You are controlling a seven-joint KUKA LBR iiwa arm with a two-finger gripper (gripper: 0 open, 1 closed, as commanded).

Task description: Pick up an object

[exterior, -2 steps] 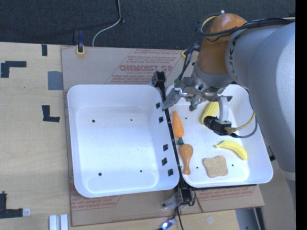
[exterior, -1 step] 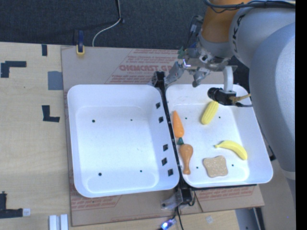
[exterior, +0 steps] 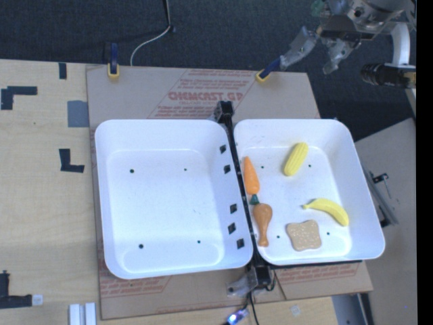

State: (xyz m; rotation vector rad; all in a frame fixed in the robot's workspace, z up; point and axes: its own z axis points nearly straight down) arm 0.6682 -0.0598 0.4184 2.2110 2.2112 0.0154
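Yellow plastic corn cob [exterior: 295, 159] in right bin [exterior: 342, 137], beside banana [exterior: 329, 210], carrot [exterior: 250, 175], drumstick [exterior: 262, 223] and toast slice [exterior: 303, 235]. Probably light, stiff, slick; best gripped across the middle. Hand [exterior: 315, 51] high above counter [exterior: 40, 175], fingers apart, holding nothing. Mirrored red lettering on cardboard [exterior: 196, 95], unreadable.

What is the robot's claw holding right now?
Nothing. The gripper is open, up above the bench, with no thing between its fingers. The corn and banana lie in the right bin.
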